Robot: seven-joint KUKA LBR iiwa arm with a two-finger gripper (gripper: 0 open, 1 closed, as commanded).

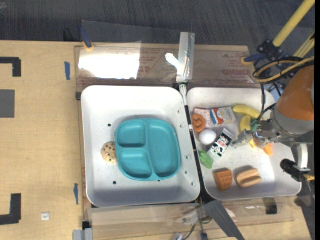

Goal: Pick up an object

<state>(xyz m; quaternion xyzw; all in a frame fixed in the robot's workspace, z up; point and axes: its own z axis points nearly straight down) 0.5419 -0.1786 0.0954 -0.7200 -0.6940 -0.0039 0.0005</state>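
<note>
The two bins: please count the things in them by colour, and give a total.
Teal: 1, divided plate
Yellow: 1, banana
White: 1, egg
Green: 1, small piece
Black and white: 1, small carton
Brown or tan: 3, cookie, waffle, hot dog bun
Total: 8

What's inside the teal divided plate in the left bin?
The teal divided plate holds nothing in its three compartments. A cookie lies beside its left edge, on the left bin floor. Whatever lies beneath the plate is covered.

You can't make out the gripper (pixel 248 136) fingers against the clutter at mid right, and the frame's right edge crops the arm (pixel 300 104).
</note>
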